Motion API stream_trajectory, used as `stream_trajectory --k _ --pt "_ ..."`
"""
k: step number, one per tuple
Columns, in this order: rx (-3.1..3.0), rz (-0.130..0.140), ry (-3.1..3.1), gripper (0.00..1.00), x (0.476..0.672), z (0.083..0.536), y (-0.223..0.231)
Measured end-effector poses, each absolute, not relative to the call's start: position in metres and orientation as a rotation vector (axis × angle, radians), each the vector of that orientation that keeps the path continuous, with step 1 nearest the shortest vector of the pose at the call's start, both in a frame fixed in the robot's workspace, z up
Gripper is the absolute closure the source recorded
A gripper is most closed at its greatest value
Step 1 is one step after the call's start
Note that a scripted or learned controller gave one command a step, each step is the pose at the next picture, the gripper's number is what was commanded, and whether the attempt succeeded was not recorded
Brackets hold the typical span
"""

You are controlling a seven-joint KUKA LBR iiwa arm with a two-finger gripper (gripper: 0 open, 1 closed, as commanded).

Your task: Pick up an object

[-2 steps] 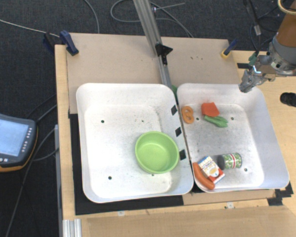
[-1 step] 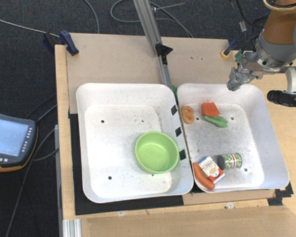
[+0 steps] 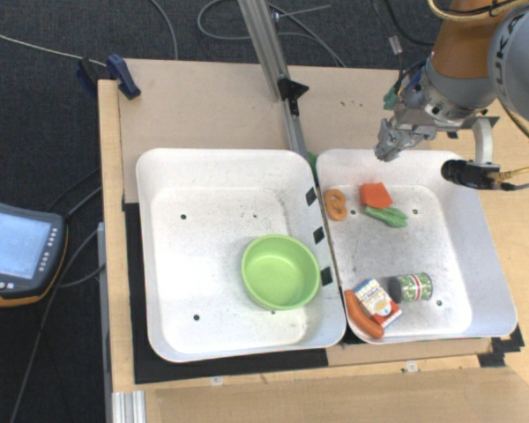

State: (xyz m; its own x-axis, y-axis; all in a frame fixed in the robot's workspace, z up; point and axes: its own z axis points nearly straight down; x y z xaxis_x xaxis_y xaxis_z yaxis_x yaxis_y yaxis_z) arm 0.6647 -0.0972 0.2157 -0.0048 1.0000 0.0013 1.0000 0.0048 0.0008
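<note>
The gripper (image 3: 386, 151) hangs over the far rim of the right bin (image 3: 458, 236), with nothing visible between its fingers. Just below it in that bin lie an orange block (image 3: 375, 195), a green pepper-shaped piece (image 3: 387, 216) and a small orange ring (image 3: 336, 204) by the left wall. Near the front of the same bin sit a green-labelled can (image 3: 409, 287) on its side, a small white and blue carton (image 3: 376, 300) and an orange-red sausage shape (image 3: 361, 318). A green bowl (image 3: 280, 272) stands in the left bin (image 3: 203, 227).
A slanted aluminium pole (image 3: 269, 51) rises from the bench behind the gap between the bins. Black clips (image 3: 317, 233) sit along the shared bin wall. Cables trail on the dark floor, and a teach pendant (image 3: 18, 249) lies at far left.
</note>
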Motion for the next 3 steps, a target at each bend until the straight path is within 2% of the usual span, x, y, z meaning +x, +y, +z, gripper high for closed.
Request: stream_trajectory --k 2,3 --pt "-2.215 -0.003 -2.227 1.00 0.663 0.222 0.018" --pt "-2.215 -0.004 -2.227 1.00 0.650 0.236 0.077"
